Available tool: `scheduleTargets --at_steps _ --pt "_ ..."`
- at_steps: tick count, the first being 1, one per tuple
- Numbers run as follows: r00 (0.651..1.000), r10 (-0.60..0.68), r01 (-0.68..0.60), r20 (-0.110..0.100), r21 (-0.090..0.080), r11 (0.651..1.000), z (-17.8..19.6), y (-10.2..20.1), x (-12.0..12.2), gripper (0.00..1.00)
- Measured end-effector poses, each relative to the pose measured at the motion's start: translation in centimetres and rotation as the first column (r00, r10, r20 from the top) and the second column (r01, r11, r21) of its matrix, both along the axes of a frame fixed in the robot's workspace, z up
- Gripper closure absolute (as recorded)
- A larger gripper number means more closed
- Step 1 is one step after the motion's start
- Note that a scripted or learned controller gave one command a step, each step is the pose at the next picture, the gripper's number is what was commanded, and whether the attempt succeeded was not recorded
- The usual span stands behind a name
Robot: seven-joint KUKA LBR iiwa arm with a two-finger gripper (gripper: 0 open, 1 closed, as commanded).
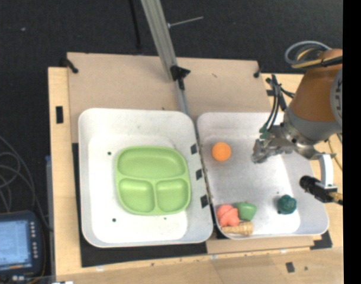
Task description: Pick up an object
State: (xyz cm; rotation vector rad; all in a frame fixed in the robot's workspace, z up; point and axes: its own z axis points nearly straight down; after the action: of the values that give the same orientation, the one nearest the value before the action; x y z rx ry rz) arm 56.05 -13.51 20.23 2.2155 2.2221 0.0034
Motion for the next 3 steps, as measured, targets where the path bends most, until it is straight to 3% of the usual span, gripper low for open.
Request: scheduleTargets --at_steps 2,3 --pt "1.000 0.006 -0.006 -0.003 0.004 1.000 0.8 11.0 -0.4 1.00" --pt "1.000 0.005 -0.005 -0.003 0.003 1.000 1.0 16.1 0.6 1.00"
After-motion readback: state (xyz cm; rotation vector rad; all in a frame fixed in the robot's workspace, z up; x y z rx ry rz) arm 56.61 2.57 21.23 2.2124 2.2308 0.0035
